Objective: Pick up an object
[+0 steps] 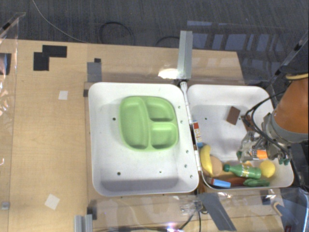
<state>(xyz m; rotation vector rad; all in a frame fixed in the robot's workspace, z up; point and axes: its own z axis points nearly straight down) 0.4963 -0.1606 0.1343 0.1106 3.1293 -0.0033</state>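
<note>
The hand is hanging low in the right bin, its state impossible to tell, just above a green bottle, beside a lemon; a green tray is lying in the left bin

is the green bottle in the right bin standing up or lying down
Lying down. The green bottle rests on its side along the right bin's floor, its neck pointing left, with a lemon beside it.

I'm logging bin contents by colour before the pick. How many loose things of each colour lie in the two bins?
Green: 2, divided plate, bottle
Yellow: 2, banana, lemon
Brown: 1, block
Blue: 1, piece
Orange: 1, small piece
Total: 7
</note>
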